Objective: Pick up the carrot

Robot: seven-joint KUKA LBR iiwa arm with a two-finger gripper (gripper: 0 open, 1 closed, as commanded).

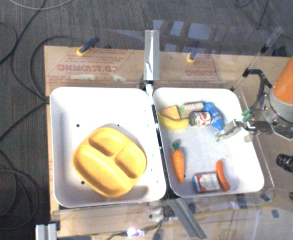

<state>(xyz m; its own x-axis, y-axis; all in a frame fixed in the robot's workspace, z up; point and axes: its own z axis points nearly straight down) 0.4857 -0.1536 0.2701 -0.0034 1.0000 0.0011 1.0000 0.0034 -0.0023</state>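
The carrot (178, 164) is orange with a small green top and lies lengthwise at the lower left of the right bin (246, 154), top pointing to the far side. My gripper (230, 130) hangs over the bin's right part, to the right of the carrot and farther back, clearly apart from it. The arm's orange band (285, 85) sits at the right edge of the view. Nothing is visibly held.
At the back of the right bin lie a banana (172, 122), a red can (201, 118), a blue packet (215, 115) and a small bar (193, 106). A tin (206, 182) and an orange sausage (222, 174) rest at the front. The left bin (66, 114) holds a yellow divided plate (110, 160).
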